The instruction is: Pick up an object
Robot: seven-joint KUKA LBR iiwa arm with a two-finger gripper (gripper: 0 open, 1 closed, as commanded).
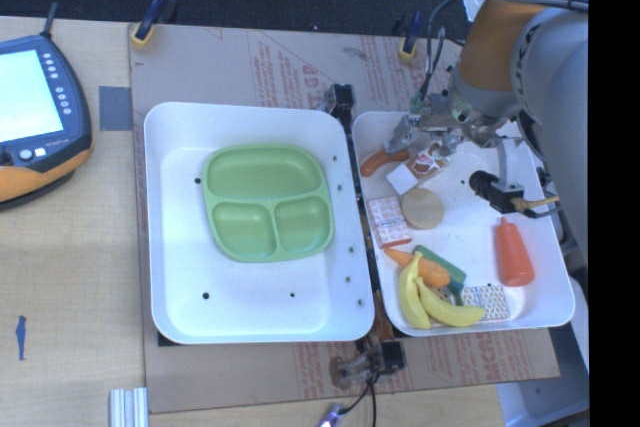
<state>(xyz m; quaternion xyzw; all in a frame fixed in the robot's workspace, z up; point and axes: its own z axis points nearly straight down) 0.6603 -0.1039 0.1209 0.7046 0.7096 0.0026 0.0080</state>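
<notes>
My gripper (pixel 424 137) hangs low over the far left part of the right bin (pixel 548 315). Directly under it lies a small red and white packet (pixel 428 162). An orange sausage-shaped piece (pixel 377 162) rests just left of it, by the bin's wall. Close by are a white card (pixel 400 179) and a round beige disc (pixel 422 209). Whether anything sits between the fingers cannot be made out.
The right bin also holds a pink-checked packet (pixel 387 219), a carrot (pixel 428 269), a green bar (pixel 443 262), bananas (pixel 432 303), a patterned packet (pixel 488 301) and a red-orange bottle (pixel 514 253). A green divided plate (pixel 268 202) lies in the left bin (pixel 180 305). A handheld console (pixel 35 120) sits far left.
</notes>
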